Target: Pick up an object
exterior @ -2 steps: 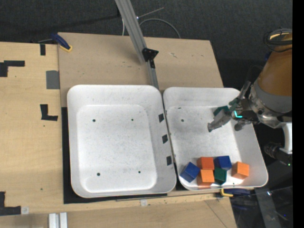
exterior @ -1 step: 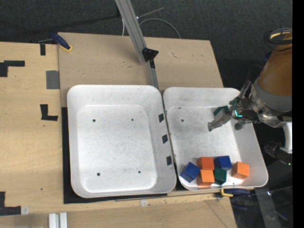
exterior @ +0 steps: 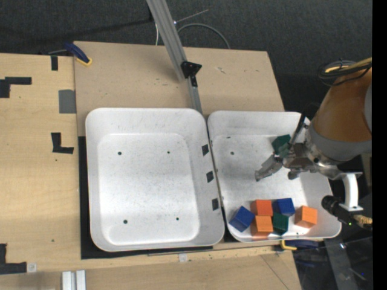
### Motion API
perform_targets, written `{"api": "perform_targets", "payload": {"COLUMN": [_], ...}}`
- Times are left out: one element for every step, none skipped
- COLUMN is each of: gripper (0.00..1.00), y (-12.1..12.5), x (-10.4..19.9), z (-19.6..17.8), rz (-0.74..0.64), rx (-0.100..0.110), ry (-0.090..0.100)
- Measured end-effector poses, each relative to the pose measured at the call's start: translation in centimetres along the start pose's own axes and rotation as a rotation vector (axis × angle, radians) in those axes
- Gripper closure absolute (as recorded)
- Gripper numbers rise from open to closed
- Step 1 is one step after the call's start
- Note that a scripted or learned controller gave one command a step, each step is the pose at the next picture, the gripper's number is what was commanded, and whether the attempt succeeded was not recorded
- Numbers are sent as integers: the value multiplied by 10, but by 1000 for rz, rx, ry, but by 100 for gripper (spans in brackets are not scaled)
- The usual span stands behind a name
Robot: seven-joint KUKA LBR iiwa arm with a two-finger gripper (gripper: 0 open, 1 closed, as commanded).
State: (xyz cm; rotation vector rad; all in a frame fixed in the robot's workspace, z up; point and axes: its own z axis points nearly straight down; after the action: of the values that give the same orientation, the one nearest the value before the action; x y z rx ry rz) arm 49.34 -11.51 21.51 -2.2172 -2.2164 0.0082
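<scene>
Two white bins sit side by side on a wooden bench; in the right bin (exterior: 242,132) a dark green block (exterior: 281,142) lies just beside the gripper (exterior: 275,168), whose fingers are spread with nothing between them. Judging by this, the reach is underway: next, centre over a block and close

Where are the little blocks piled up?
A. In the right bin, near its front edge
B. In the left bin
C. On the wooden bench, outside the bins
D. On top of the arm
A. The orange, blue and green blocks sit together at the front edge of the right bin, below the gripper.
</scene>
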Motion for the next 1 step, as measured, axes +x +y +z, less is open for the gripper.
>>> {"api": "perform_targets", "payload": {"gripper": [0], "y": [-3], "x": [-4], "z": [45], "rz": [0], "rx": [-2], "ry": [0]}}
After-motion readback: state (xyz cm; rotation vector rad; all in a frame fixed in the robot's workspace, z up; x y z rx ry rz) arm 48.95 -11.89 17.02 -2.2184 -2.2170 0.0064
